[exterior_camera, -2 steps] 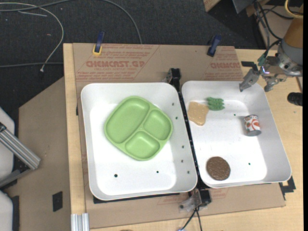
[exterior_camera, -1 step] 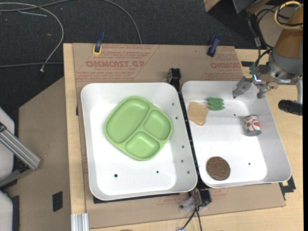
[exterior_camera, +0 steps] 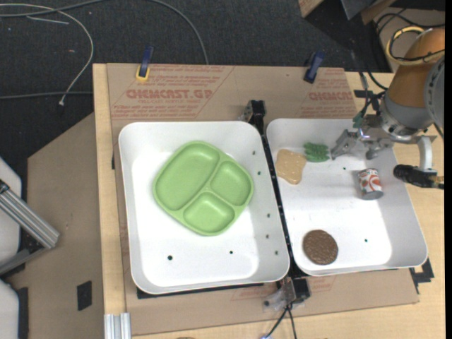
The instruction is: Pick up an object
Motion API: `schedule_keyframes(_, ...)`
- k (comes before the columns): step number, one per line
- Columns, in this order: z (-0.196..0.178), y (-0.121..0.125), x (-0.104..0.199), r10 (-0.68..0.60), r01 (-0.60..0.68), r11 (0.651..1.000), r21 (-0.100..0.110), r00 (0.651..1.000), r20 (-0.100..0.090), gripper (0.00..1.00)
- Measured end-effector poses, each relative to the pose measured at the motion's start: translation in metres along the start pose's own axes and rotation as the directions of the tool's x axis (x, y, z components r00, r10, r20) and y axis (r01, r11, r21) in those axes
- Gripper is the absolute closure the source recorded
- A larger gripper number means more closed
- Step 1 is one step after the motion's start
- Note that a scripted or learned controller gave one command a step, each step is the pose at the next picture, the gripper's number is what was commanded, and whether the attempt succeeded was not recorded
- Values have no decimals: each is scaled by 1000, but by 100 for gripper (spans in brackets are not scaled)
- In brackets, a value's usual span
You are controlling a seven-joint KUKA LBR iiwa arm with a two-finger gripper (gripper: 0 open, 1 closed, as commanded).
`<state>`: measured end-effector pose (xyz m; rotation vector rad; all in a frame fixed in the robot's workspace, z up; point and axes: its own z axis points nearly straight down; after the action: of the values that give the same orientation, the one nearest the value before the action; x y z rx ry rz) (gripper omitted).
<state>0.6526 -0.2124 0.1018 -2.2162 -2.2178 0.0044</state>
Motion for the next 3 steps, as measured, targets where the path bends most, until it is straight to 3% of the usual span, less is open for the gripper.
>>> schedule_keyframes(1, 17, 0, 1, -1, 1, 1000, -3, 1000, 1, 0)
schedule_keyframes(2, 4, 2, 1, -3, 3, 1000, -8, 1000, 3, 100)
schedule_keyframes(3, -61, 4, 4, -1, 1, 1000, -13, 1000, 5, 100)
